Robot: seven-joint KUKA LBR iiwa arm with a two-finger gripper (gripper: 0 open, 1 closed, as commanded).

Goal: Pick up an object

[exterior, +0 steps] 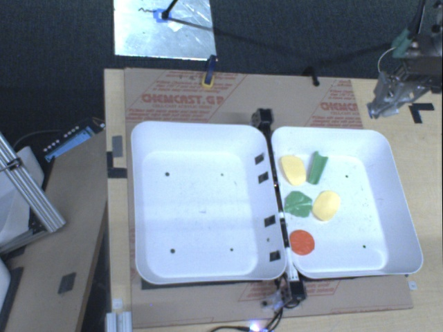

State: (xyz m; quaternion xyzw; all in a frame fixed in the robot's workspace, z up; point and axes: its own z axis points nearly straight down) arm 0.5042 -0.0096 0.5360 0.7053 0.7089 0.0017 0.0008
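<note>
The gripper (382,107) is at the far right of the scene, above the bench beyond the far right corner of the right bin (394,185), and it holds nothing between its fingers; whether they stand wide or narrow I cannot tell, because this part is small and blurred. The objects to pick lie well apart from it, to the left and nearer, all in the left half of the right bin. There is a pale yellow piece (293,170) on the far side, and just beside it on the right a dark green stick (317,167), tilted. Nearer lies a green leaf-like piece (298,203), and next to it on the right a round yellow object (326,205). The nearest one is a flat orange-red disc (301,242), close to the wall between the bins. The left bin (201,199) shows only a few small dark dots on its white floor. Both bins rest on a brown board (228,92) with red printed letters. The floor around is dark, and far behind lies a shiny metal sheet (163,19). At the left edge stands a metal frame (28,189).
</note>
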